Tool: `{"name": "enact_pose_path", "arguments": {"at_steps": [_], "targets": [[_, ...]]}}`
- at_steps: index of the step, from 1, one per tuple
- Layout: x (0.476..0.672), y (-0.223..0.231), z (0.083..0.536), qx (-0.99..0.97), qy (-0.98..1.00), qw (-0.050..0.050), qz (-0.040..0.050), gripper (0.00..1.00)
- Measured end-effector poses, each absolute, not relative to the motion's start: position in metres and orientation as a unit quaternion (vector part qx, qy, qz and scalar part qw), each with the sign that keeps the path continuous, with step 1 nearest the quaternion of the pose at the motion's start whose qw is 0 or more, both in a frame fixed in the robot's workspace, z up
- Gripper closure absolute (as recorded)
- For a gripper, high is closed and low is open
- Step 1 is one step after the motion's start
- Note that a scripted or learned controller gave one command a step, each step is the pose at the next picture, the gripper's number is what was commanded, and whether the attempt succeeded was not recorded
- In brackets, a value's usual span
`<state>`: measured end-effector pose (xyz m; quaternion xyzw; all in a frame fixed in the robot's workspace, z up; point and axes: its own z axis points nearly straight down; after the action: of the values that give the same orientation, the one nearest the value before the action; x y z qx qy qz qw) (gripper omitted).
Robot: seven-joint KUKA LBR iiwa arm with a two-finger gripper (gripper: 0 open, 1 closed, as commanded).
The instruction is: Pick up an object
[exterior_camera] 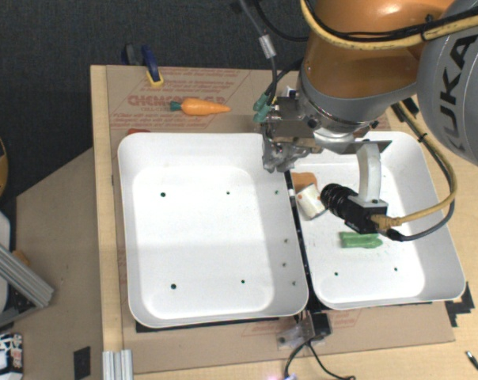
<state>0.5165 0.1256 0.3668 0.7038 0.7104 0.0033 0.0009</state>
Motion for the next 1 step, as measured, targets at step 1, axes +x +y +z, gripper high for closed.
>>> {"name": "enact_pose_path", "arguments": {"at_steps": [1], "targets": [[0.4858, 0.1589, 0.2774, 0.706, 0.709, -0.004, -0.0052, 1.00]]}}
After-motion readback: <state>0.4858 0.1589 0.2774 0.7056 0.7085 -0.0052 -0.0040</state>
